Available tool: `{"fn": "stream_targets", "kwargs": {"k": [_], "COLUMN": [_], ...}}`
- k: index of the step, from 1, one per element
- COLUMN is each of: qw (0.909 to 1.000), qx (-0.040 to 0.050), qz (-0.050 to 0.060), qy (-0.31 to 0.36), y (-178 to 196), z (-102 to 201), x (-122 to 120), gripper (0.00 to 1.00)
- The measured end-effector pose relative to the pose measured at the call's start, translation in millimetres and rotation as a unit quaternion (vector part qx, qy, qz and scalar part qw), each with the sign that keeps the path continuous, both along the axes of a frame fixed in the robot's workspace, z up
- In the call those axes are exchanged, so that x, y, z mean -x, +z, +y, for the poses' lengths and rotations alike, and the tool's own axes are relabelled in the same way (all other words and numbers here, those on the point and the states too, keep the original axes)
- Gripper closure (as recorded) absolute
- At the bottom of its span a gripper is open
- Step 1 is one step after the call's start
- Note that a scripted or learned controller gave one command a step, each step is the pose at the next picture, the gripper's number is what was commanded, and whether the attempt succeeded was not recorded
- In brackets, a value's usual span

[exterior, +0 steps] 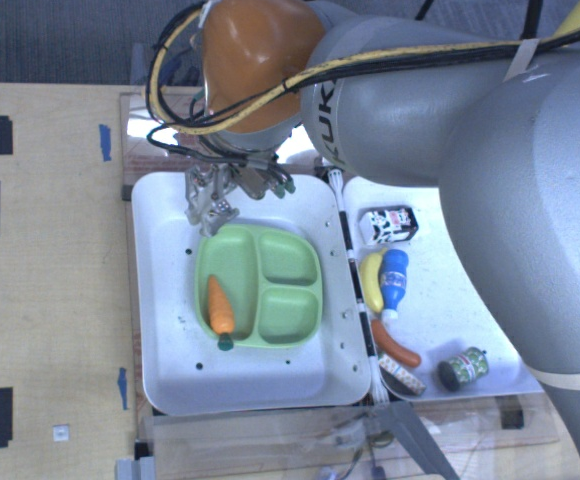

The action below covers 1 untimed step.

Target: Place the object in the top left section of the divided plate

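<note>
Flanking plate (pixel 261 288): banana (pixel 371 281), bottle (pixel 394 279)

Divided plate (pixel 261 286) sitting in left bin (pixel 160 298), near its middle. Carrot (pixel 219 308) lying in plate's long left section, toward near end. Gripper (pixel 210 208) hanging just behind plate's far left corner. Right bin (pixel 425 268) lying just right of left bin, walls touching. In right bin: carton (pixel 388 224) at far end; banana (pixel 371 281) and bottle (pixel 394 280) lying side by side before it; sausage (pixel 396 345) and brush (pixel 402 376) nearer still; can (pixel 463 367) lying right of sausage.
</note>
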State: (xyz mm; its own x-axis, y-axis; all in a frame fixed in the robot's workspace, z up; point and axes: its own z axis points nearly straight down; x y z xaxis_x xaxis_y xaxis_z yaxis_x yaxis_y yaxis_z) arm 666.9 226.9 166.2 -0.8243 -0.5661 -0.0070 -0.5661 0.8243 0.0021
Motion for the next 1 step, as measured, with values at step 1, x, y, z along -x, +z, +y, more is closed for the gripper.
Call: {"fn": "stream_targets", "kwargs": {"k": [1], "qw": [1.0000], "qx": [0.0013], "qz": [0.000], "qy": [-0.006], "y": [29.6], "z": [-99.2], "x": [-1.1], "gripper": [1.00]}}
